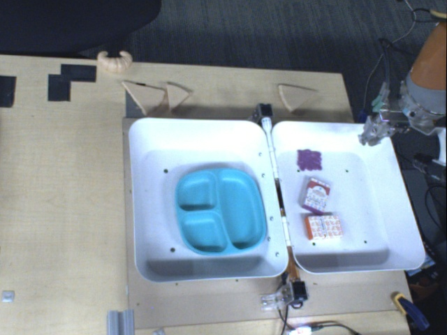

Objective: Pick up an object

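The right bin (pixel 377 208) holds three small objects. A purple flat piece (pixel 309 160) lies near its back left. Below it sits a small red and white packet (pixel 316 195), and in front of that an orange and white box (pixel 323 227). My gripper (pixel 372 132) hangs over the back right rim of the right bin, well to the right of the purple piece. Nothing shows between its fingers. The left bin (pixel 150 187) holds a blue divided tray (pixel 220 210).
The arm enters from the upper right, with cables beside it. Three folded paper wedges (pixel 167 95) stand on the bench behind the bins. A small tan object (pixel 114 61) lies at the back left. Connectors (pixel 290 295) sit at the bins' front junction.
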### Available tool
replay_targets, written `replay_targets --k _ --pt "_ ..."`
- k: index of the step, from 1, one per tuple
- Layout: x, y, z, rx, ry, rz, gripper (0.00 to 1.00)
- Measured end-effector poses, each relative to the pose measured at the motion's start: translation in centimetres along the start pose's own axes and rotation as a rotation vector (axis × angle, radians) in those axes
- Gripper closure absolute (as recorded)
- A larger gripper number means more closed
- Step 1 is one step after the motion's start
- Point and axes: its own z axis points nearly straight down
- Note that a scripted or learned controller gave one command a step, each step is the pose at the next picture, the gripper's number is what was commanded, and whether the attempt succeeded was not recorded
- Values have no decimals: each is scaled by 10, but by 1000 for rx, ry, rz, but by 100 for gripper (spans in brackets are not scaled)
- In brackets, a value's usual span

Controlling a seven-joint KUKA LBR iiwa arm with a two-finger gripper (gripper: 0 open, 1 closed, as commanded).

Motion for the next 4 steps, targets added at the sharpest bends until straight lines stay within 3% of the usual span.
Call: replay_targets --k 1,2,3,4 --pt "-9 22 -34 1 0 0 100" --pt "-4 22 -49 1 0 0 100" --pt "7 -66 -37 4 1 3 100" --pt "19 17 -32 3 2 0 100"
